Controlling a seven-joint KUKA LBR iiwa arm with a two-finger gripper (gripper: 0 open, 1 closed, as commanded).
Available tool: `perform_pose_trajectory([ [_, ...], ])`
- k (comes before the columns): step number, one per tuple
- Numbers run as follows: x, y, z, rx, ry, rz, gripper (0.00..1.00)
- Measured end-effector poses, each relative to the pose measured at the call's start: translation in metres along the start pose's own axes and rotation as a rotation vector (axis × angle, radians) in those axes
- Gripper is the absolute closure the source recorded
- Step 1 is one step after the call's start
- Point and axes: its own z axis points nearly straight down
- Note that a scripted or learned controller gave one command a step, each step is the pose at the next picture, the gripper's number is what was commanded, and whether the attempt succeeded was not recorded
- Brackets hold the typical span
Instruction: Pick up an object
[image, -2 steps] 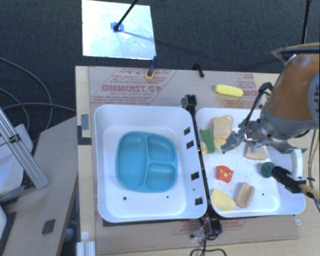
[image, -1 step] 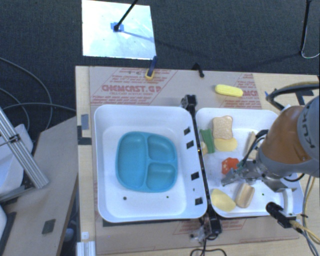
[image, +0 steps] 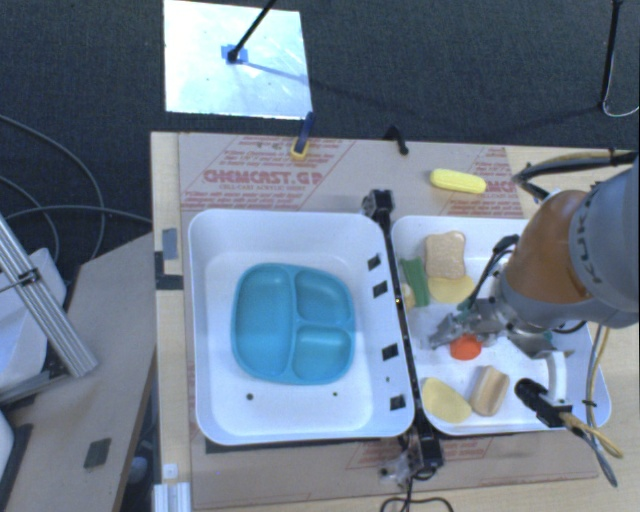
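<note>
The gripper (image: 462, 330) is low in the right bin (image: 480, 228), just above a small, round orange-red object (image: 465, 349) lying near the bin's middle. Whether it is open or shut, or touches the object, I cannot tell. Nearby lie a tan bread slice (image: 446, 254), a green piece (image: 414, 280) and a yellow piece (image: 446, 400).

Glossy smooth plastic forms the white bins (image: 215, 300) and blue tray (image: 293, 323); the bench (image: 260, 170) looks matt cardboard.
</note>
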Motion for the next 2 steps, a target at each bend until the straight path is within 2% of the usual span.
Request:
perform_pose_trajectory([
  [1, -0.001, -0.001, -0.011, 0.000, 0.000, 0.002, 1.00],
  [2, 0.060, 0.069, -0.107, -0.012, 0.001, -0.007, 1.00],
])
